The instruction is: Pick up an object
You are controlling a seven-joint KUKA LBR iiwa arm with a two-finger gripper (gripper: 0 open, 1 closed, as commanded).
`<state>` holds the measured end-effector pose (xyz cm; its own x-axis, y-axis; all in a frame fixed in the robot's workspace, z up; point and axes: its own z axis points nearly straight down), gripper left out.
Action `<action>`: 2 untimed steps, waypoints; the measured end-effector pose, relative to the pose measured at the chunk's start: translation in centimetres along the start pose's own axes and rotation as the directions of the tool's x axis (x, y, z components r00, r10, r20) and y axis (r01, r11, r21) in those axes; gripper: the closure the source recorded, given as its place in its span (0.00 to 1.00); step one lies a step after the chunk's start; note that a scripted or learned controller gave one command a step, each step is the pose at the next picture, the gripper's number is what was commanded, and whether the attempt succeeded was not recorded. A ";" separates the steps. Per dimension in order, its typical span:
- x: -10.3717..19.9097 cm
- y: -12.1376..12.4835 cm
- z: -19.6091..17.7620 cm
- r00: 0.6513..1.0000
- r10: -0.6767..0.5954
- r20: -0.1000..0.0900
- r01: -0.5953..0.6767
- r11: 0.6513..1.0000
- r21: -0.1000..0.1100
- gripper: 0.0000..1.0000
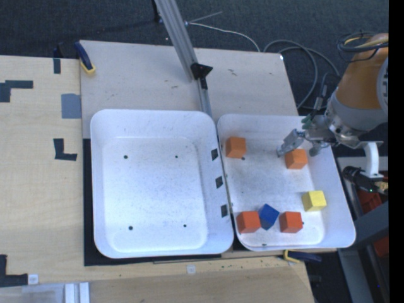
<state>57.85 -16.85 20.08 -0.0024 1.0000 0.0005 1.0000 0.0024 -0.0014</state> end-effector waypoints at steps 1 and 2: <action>6.4 5.0 11.3 1.000 -0.004 -0.001 0.004 1.000 0.009 0.00; 7.5 9.9 10.8 1.000 0.001 0.005 -0.001 1.000 0.008 0.00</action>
<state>67.72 -9.28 9.28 -0.0018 1.0000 -0.0044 1.0000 0.0018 -0.0098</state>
